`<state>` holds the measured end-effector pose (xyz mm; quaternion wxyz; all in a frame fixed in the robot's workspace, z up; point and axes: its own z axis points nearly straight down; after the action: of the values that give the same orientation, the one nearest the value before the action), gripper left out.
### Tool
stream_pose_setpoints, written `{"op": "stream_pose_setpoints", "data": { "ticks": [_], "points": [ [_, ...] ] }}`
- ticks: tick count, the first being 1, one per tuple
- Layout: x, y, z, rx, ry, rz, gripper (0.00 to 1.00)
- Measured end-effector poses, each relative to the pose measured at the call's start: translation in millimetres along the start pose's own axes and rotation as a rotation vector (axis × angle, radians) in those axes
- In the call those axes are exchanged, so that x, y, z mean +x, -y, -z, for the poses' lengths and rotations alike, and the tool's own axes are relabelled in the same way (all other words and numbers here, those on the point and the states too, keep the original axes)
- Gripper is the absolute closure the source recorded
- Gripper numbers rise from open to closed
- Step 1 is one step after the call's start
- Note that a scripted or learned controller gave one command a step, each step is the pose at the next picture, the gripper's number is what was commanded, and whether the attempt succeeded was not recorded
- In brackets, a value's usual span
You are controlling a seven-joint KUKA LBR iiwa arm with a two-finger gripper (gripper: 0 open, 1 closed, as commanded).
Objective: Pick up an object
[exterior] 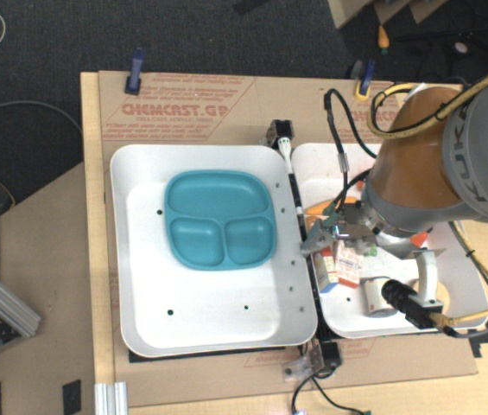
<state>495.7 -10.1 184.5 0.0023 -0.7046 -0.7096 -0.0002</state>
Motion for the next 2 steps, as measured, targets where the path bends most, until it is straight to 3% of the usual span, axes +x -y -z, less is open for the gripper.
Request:
{"op": "stream_pose_setpoints", "data": {
  "ticks": [1,2],
  "points": [
    [-5,-1,11,-0.003,0.003,-0.007,1.00],
    [65,12,-1,0.001,0.001,-0.001,1.00]
  ]
}}
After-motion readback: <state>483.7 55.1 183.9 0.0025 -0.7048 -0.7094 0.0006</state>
